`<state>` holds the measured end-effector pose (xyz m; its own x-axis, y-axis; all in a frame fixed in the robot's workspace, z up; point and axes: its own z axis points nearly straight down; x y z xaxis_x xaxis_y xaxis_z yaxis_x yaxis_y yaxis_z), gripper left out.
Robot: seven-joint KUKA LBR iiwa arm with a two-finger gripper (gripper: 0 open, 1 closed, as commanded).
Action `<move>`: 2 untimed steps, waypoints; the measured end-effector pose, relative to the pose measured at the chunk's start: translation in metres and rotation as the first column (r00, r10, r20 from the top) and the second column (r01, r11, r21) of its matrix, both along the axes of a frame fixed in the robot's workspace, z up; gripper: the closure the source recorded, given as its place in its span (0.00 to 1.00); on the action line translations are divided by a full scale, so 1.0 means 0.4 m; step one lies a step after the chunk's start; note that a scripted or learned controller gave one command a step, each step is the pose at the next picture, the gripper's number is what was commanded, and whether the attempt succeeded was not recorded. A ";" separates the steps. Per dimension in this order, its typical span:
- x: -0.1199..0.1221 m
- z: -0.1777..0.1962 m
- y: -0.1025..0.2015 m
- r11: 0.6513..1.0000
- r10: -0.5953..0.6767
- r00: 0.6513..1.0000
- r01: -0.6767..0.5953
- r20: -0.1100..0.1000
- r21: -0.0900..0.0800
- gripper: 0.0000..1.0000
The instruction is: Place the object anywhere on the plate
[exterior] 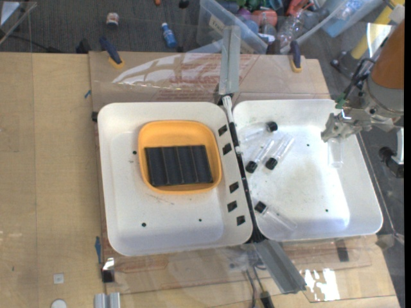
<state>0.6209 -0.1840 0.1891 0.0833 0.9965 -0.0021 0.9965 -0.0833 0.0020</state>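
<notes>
The surface (pixel 45 172) is of light wood and it carries two shallow white bins side by side. In the left bin (pixel 122 230) lies an orange plate (pixel 149 135) with rounded corners. On the plate rests a dark ribbed block (pixel 178 165), which covers most of its middle and near part; the orange rim shows all around it.

The right bin (pixel 334 204) holds several clear plastic tubes with black caps. A small group of them (pixel 268 151) lies in the far left part of this bin, close to the wall between the two bins; their bodies are transparent and hard to separate from one another. One more tube (pixel 273 215) lies alone nearer to the camera, with its black cap pointing to the dividing wall. The bottom of this bin looks a little dirty with grey specks.

Along the wall between the bins there is a row of small black squares (pixel 232 186).

The arm comes in from the right, and its orange band (pixel 390 66) is at the right edge. The jaws (pixel 335 132) hang over the far right part of the right bin, well apart from the tubes and far from the plate. Whether the jaws are spread or pressed together I cannot tell, because they are small and pale against the white bin. No tube can be seen between them.

Behind the bins, on the floor, stands a clear plastic box (pixel 270 11) full of coloured toys.
</notes>
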 end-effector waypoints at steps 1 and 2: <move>0.098 0.032 0.038 0.999 0.043 0.999 -0.043 0.002 0.001 1.00; 0.116 0.107 0.065 1.000 -0.031 1.000 0.031 0.003 0.000 1.00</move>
<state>0.6674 -0.1578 0.2318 0.1137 0.9935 -0.0016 0.9935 -0.1137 0.0050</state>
